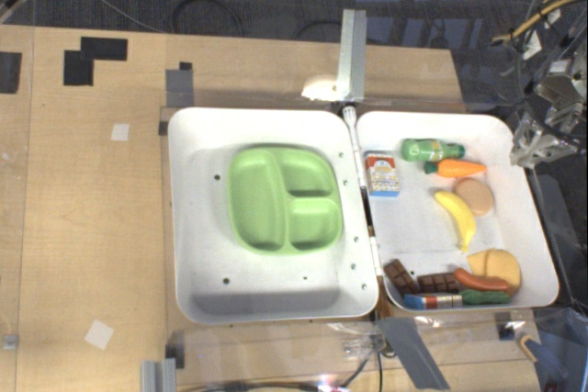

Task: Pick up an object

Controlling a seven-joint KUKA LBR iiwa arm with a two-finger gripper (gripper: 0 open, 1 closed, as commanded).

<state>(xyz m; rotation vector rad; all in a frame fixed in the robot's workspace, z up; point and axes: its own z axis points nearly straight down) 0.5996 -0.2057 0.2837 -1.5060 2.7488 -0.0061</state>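
White bins sit side by side on the bench, and the right bin [514, 135] has all the toys. The gripper [540, 145] hangs at that bin's far right edge, up near its top corner, and I cannot tell if it is open or closed (it is too dark and blurry there).

Nothing is picked yet. The nearest toys lie to its left: the carrot [459, 168] and the green bottle [432, 150], both lying long-ways across the bin, left to right. Just below the carrot is a tan egg [474, 196], touching the banana [457, 216], which runs down the bin at a slant.

I think the carrot or the egg is the easy pick, since they are closest. They sit tight together, so a grab could bump a neighbor.

Farther off are a small box [382, 174], a bun [496, 267], and a row of sticks along the bottom wall. A green tray [283, 197] sits in the left bin [197, 197].
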